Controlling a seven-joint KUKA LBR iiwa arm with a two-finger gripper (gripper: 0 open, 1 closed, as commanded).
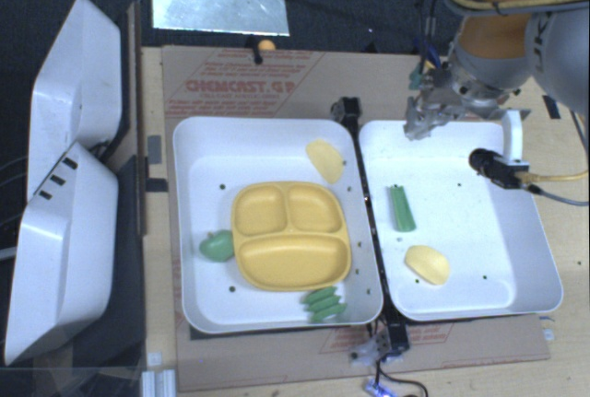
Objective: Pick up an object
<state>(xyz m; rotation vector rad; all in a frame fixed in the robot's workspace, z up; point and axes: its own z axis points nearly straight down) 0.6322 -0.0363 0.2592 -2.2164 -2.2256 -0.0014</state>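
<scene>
Looking down, you see the gripper (426, 121) hovering over the right bin's (530, 248) far left corner; whether it is spread or pressed together you cannot tell. A green stick (402, 207) and yellow piece (428, 263) lie below. Brown cardboard (249, 77) underlies both bins, with dark floor beyond.

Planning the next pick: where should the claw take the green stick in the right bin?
Grip the green stick at its middle, coming straight down, fingers closing across its narrow width. It lies flat, long and thin, apart from the yellow piece and the right bin walls.
</scene>
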